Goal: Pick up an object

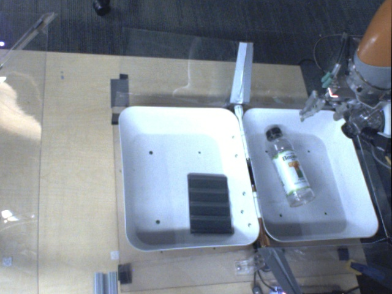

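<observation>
Lying on its side in the right-hand bin (361, 225), a clear plastic bottle (288, 167) with a dark cap and a printed label is seen below and to the left of the gripper (320, 105), well apart from it. The cap end is turned toward the bin's far edge, nearer the gripper; the base is pointed toward the near edge. Nothing is seen between the gripper's fingers, and whether they are spread or pressed together cannot be told, since the tool is small and cluttered with cables. The gripper is held over the far right corner of that bin, at its rim, with the arm (375, 48) and its orange band rising to its right. Farther to the left of the gripper, beyond the divide between the two bins, a black ribbed rectangular block (210, 204) is laid flat in the left-hand bin (141, 139), toward its near edge. Both bins are set on a pale wooden bench (67, 182).
</observation>
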### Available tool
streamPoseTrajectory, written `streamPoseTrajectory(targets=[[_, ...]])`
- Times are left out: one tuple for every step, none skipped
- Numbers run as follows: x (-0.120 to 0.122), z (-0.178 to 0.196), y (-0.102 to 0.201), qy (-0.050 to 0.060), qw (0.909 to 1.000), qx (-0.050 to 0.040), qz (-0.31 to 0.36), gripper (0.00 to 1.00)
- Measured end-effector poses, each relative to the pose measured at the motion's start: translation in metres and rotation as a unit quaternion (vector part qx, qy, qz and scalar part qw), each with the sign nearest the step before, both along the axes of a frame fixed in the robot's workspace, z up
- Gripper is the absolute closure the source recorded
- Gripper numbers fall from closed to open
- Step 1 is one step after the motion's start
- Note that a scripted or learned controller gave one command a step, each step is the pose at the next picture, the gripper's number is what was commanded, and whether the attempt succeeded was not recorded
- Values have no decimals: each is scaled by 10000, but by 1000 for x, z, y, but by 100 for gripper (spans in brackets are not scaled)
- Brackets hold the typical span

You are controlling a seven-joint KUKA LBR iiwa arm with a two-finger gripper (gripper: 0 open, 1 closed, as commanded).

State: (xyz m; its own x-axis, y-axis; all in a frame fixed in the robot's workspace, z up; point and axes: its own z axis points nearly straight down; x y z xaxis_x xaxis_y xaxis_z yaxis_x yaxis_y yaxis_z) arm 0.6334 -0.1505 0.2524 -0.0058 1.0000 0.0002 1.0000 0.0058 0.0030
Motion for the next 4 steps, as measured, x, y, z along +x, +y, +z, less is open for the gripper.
streamPoseTrajectory(targets=[[35,-164,18,-34,10000,-7,-2,0],[-22,-164,17,-31,9983,-6,585,0],[37,-164,6,12,9950,2,997,0],[-39,-164,-21,-41,9869,4,1614,0]])
